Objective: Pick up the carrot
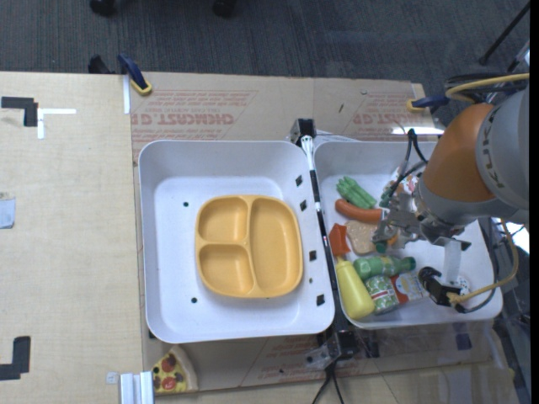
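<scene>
We are looking down on a desk (pixel 67 251) of pale wood, with dark carpet beyond its far edge and a sheet of printed cardboard (pixel 219 112) lying under two white bins. The left bin (pixel 160 225) is holding a yellow divided plate (pixel 250 246), sitting near its middle with three compartments. The right bin (pixel 484 297) is lying just beside it, the two rims touching along the centre line.

We are finding the food items crowded into the left half of the right bin. The carrot (pixel 359 211) is lying on its side toward the far part of that bin, just below a green vegetable (pixel 356 194) and above a slice of bread (pixel 362 239). A green bottle (pixel 381 266) is lying nearer the front, with a yellow bottle (pixel 354 292) beside the rim and a small can (pixel 383 293) next to it.

The arm (pixel 472 162) is reaching in from the right, its orange band covering much of the bin. The claw (pixel 390 225) is sitting just right of the carrot's end, close to the bread and green bottle. We are not able to tell whether it is spread or pressed together, and we are seeing nothing between it.

A pizza slice toy (pixel 171 373) is lying on the cardboard below the left bin.
</scene>
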`<move>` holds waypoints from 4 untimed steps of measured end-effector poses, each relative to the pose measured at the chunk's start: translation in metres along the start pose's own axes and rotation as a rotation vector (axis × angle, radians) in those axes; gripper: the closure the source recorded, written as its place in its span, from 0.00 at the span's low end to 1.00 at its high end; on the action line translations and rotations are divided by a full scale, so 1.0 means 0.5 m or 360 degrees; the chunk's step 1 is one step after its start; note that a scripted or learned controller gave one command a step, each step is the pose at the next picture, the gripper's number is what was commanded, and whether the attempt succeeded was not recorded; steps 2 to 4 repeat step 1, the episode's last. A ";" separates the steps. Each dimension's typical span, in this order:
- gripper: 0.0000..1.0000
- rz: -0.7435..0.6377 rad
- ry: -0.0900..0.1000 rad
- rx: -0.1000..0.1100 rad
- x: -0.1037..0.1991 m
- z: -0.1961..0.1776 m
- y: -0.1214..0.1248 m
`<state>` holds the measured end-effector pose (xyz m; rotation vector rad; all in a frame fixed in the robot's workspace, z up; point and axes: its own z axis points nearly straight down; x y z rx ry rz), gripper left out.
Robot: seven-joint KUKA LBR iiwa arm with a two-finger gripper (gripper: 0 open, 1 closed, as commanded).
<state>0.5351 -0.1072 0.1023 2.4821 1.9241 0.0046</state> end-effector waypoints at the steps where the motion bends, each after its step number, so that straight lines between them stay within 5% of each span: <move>1: 1.00 -0.0027 -0.0005 0.0003 0.123 -0.178 0.007; 4: 1.00 -0.0027 -0.0005 0.0003 0.123 -0.178 0.007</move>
